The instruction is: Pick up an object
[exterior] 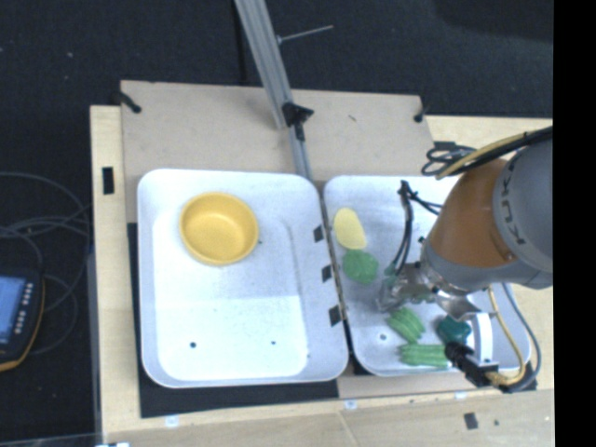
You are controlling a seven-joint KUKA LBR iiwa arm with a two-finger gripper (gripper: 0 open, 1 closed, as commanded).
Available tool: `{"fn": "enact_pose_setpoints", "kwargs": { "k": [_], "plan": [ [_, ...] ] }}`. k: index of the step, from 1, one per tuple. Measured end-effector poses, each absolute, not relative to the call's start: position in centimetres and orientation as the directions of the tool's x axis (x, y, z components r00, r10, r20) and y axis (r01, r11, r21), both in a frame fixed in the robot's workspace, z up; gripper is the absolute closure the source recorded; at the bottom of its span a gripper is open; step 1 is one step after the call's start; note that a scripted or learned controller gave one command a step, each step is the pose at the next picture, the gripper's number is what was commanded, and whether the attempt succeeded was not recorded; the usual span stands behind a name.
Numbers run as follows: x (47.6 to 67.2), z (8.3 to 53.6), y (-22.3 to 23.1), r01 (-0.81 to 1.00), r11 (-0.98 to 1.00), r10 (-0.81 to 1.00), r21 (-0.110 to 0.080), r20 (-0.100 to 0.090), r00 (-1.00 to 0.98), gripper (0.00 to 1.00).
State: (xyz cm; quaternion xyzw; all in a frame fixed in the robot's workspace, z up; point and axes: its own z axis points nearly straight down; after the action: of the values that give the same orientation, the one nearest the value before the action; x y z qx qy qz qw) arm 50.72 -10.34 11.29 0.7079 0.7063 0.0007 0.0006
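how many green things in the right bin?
3, maybe more under the arm: a round green piece beside the yellow piece, a green chunk below the claw, a long green piece at the near rim.

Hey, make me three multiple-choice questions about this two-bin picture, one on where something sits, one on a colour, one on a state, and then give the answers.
1. Where is the yellow bowl?
A. in the left bin
B. in the right bin
C. on the bench outside both bins

2. What colour is the band above the arm's wrist?
A. blue
B. orange
C. white

3. How does the yellow bowl stand?
A. tipped on its side
B. upside down
C. upright, opening facing up

Answers:
1. A, the bowl sits in the upper part of the left bin, well apart from the divider.
2. B, the band shows orange between the grey arm and the end effector.
3. C, its rim and hollow inside face the camera.
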Motion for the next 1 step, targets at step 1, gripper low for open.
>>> {"fn": "enact_pose_setpoints", "kwargs": {
  "k": [1],
  "plan": [
    [50.13, 17.24, -10.14, 1.000, 0.000, 1.000, 0.005, 0.000, 0.000, 1.00]
  ]
}}
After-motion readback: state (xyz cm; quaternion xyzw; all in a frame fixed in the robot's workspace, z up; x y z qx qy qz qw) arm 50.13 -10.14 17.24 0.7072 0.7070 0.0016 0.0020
